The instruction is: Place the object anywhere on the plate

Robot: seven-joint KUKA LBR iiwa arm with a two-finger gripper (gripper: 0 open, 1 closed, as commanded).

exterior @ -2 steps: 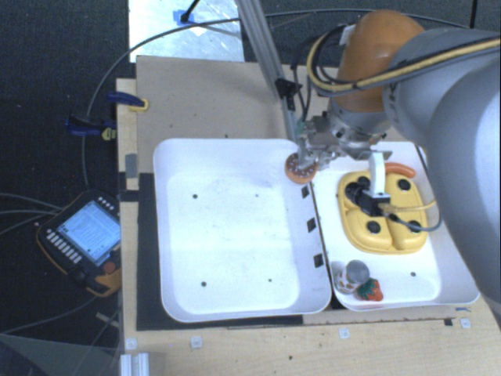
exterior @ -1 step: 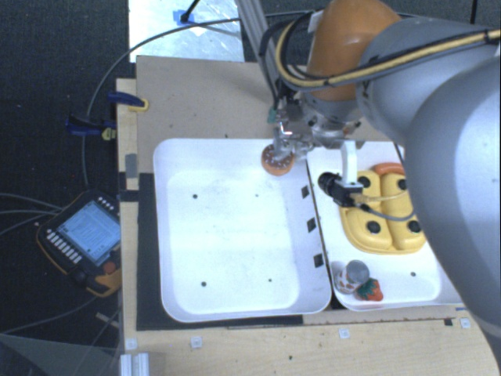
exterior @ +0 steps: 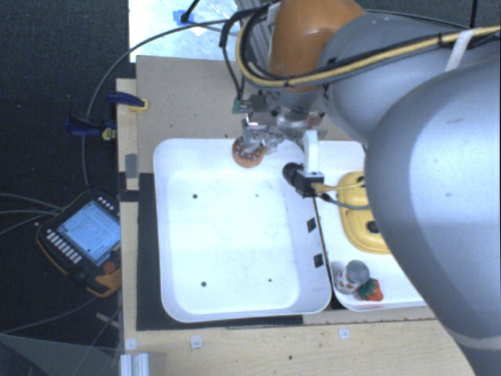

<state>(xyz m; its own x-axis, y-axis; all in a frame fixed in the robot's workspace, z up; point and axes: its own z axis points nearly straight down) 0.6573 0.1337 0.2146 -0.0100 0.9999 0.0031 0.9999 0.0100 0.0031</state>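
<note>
Hand (exterior: 257,135) over left bin's (exterior: 227,288) far rim, pinching small brown round object (exterior: 248,155)

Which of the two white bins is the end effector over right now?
The left bin, the larger one in view. The end effector hangs at its far rim above a small brown round object; the right bin holds the yellow plate.

From my remote station I see a tan bench top (exterior: 196,100) under the gripper (exterior: 258,135), with dark speckled carpet (exterior: 55,45) well to its left. On that floor, left of and below the gripper, lies a handheld pendant (exterior: 82,237) with a lit blue screen, cables trailing. Blue clamps (exterior: 117,100) grip the bench's left edge. A bright patch (exterior: 168,14) sits above.
</note>
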